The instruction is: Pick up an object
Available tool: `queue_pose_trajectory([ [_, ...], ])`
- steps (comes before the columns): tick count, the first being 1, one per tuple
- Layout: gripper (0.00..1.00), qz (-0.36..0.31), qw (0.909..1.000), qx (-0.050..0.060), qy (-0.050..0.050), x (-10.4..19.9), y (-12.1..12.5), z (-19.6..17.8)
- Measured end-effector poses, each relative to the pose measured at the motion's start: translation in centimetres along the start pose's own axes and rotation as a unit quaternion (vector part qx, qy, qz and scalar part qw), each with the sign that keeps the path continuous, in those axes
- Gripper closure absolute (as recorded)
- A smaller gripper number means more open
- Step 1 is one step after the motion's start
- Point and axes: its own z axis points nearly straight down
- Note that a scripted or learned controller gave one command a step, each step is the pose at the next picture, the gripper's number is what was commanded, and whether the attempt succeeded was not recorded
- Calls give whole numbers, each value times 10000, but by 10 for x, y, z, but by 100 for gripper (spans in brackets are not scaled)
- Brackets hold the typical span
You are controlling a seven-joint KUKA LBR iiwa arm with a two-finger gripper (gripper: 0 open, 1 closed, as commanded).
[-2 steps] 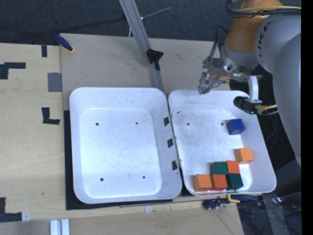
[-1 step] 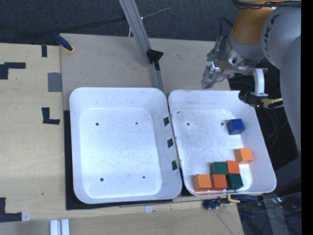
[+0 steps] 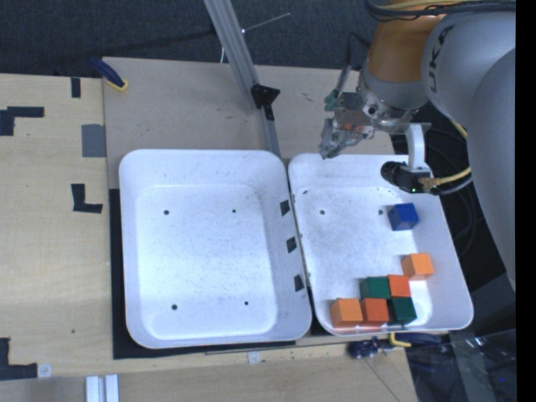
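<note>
Partial dark lettering is showing on the grey arm housing near the orange band, upper right; letters "UK" are reading legibly, the remainder is being cut off by the casing's curve. No other text, labels or numbers are reading anywhere on bench or bins.

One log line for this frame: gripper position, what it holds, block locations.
gripper: above right bin far rim | holding: nothing seen | blue block: right bin, apart | orange and green blocks: near corner
</note>
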Motion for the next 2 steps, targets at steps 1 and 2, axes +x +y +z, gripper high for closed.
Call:
queue_pose_trajectory([
  [1,100,2,10000,6,-2,47,-9,1],
  [2,100,-5,10000,9,-1,102,-35,-3],
])
